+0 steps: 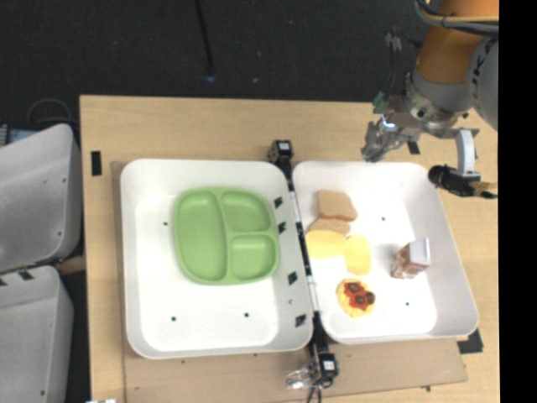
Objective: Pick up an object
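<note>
My gripper hangs above the far edge of the right bin, beyond the objects in it. Nothing shows between its fingers. In the right bin lie a brown bread slice, a second brown piece, a pale yellow block, a yellow cylinder, a small pizza slice with red topping and a brown and silver wrapped piece. The left bin holds a green divided plate.
The two bins meet along a black-clipped seam. The wooden bench surrounds them. White padded shapes stand at the left edge.
</note>
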You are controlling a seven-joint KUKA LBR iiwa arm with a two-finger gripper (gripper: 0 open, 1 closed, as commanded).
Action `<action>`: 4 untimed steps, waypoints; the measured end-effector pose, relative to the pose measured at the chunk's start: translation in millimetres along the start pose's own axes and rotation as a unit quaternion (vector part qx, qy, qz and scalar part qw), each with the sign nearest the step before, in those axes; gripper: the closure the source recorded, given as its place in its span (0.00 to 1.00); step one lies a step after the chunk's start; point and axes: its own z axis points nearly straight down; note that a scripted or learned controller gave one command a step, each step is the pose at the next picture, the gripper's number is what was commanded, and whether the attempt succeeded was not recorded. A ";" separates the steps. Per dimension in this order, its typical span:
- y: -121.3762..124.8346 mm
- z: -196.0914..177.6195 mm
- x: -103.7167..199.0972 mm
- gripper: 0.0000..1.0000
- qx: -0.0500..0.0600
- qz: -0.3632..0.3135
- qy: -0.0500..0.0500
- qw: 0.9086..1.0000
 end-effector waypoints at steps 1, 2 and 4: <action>1.0 -14.7 -0.5 1.00 0.002 -0.001 0.001 1.000; -23.0 -4.9 54.3 1.00 0.004 -0.006 0.001 1.000; -68.9 7.4 163.6 1.00 0.005 -0.006 0.001 1.000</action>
